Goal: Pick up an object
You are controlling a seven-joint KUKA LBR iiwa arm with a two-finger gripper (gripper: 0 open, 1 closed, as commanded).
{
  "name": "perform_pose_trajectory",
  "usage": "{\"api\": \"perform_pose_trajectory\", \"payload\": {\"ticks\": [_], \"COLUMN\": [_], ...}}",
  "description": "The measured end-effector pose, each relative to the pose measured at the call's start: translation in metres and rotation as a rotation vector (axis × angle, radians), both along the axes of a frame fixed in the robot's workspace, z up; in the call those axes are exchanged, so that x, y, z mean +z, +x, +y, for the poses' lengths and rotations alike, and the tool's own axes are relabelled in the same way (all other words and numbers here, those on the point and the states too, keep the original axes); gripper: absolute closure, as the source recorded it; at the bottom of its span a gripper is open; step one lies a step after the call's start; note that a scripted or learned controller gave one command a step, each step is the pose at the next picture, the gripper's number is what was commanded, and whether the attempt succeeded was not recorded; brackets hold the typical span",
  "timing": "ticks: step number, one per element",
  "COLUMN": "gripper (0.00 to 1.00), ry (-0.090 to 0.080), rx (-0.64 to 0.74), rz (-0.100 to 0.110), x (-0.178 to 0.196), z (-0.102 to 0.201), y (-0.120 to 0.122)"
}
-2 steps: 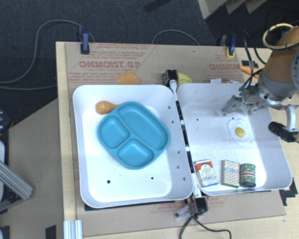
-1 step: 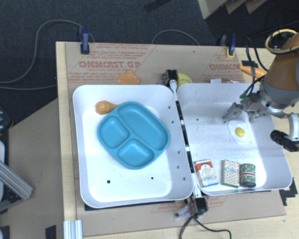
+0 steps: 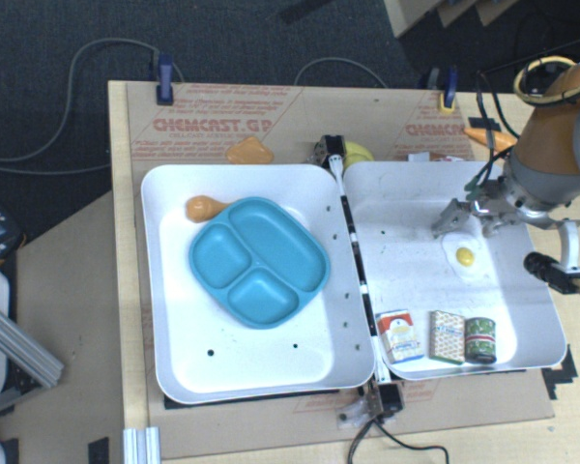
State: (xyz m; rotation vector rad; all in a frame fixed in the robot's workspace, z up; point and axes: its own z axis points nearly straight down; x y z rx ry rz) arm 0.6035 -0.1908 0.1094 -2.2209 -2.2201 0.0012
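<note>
My gripper [image 3: 471, 222] hangs over the back of the right bin [image 3: 406, 201], open, with nothing between its fingers. A toy fried egg [image 3: 464, 255] lies just in front of it on the bin floor. Along the right bin's front edge sit a red-and-white box [image 3: 398, 336], a pale patterned box [image 3: 447, 336] and a green can [image 3: 480, 339]. The left bin [image 3: 174, 288] holds a blue divided plate [image 3: 258, 261] and an orange drumstick-shaped toy [image 3: 205, 207] by the plate's back left.
The grey arm [image 3: 551, 153] reaches in from the right over the right bin's back corner. Behind the bins on the bench lie an orange piece [image 3: 249, 150], a yellow object [image 3: 358, 153] and another orange item [image 3: 496, 138]. A black clip [image 3: 331, 149] sits between the bins.
</note>
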Motion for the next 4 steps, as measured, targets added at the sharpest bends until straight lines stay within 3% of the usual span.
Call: {"api": "perform_pose_trajectory", "payload": {"ticks": [1, 2, 3, 4], "gripper": [0.0, 1.0, 0.0, 0.0], "ry": [0.001, -0.004, -0.003, 0.001], "rx": [-0.002, -0.001, -0.001, -0.006], "rz": [0.003, -0.006, -0.005, 0.006], "x": [-0.026, -0.013, -0.014, -0.026], "z": [-0.005, -0.006, -0.006, -0.018], "y": [-0.045, -0.042, -0.042, -0.129]}}
